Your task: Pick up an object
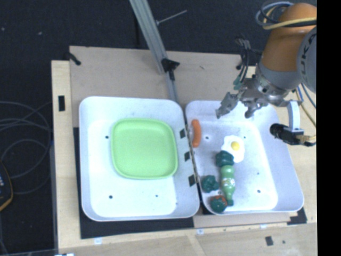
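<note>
The right bin point(277, 183) holds several small toys: an orange sausage-shaped piece point(195, 133) by its left wall, a fried egg point(234, 146), a dark green piece point(224, 158) just below the egg, a pale green piece point(228, 177), a teal lump point(209, 183) and a red-and-green piece point(218, 202) at the front. My gripper point(235, 108) hangs over the bin's back part, above and behind the egg, open, with nothing between its fingers.
The left bin point(96, 196) bears a light green square plate point(144, 148). A grey metal pole point(152, 31) slants in from the top to the gap between the bins. A black fitting point(285, 133) sticks out by the right bin's right rim.
</note>
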You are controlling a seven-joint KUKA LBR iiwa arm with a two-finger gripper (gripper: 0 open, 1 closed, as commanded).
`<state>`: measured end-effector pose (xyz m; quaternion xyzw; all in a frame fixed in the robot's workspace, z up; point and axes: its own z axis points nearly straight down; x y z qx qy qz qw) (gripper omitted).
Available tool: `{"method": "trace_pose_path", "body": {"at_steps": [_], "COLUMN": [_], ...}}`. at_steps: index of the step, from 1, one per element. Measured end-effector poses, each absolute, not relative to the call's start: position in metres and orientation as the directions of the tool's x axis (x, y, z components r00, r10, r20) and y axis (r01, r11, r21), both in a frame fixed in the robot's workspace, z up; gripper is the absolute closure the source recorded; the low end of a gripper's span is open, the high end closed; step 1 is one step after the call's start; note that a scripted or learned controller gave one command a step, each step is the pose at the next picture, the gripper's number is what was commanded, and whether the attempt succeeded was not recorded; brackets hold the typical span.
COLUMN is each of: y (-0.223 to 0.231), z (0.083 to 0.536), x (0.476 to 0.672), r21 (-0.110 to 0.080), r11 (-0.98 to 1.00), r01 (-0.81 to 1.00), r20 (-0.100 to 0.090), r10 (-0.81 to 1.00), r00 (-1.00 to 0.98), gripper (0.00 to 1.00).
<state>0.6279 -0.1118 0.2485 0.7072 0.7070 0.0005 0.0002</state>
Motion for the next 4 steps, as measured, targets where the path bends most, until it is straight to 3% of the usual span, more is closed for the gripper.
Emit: {"method": "trace_pose_path", "body": {"at_steps": [2,3,4], "y": [-0.105,-0.107,-0.107], "z": [0.138,0.102,0.112], "x": [0.628,0.629,0.629], "r21": [-0.005,0.003,0.003], "r11": [-0.001,-0.001,-0.002], "r01": [1.000,1.000,1.000], "r20": [0.000,-0.001,0.000], "r10": [1.000,1.000,1.000], "r00": [0.001,0.001,0.002], "gripper": [0.00,0.00,1.00]}}
